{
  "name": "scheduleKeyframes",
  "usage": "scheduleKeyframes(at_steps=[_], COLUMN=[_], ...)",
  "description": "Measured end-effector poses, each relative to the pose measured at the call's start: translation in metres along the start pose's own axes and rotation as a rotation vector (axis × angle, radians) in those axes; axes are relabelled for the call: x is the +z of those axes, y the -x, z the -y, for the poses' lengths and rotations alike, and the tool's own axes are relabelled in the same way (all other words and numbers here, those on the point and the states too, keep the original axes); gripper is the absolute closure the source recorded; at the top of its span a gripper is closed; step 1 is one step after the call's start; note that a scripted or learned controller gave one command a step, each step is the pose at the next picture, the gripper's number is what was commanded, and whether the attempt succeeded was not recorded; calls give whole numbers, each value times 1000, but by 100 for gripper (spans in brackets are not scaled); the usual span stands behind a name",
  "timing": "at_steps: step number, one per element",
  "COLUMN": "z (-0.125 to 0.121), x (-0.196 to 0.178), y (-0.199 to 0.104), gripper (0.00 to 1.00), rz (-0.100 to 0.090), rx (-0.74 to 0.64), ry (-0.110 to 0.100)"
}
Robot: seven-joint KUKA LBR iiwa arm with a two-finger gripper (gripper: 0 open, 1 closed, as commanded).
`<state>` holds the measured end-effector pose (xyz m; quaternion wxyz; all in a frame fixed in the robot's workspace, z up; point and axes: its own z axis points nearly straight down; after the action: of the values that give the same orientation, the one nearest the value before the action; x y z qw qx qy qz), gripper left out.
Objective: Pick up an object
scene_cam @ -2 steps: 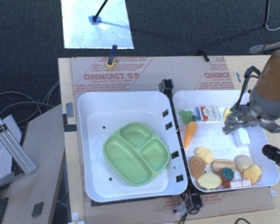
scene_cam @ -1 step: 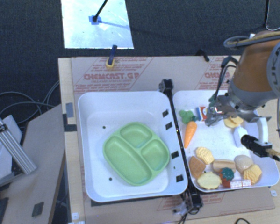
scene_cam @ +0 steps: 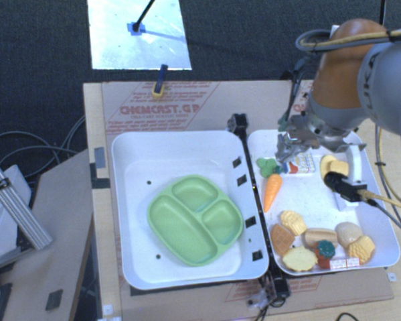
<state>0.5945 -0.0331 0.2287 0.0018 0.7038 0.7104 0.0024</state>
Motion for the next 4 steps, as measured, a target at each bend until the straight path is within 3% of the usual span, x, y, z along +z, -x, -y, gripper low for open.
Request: scheduleKeyframes(at_steps=[2,3,4], z=[-79,-69,-65], x=[2,15,-4], y=[-85,-81,-77], gripper=[100,100,100], rz=[-1,1,1], rx=[1,8,8], ry=[1,-5,-3])
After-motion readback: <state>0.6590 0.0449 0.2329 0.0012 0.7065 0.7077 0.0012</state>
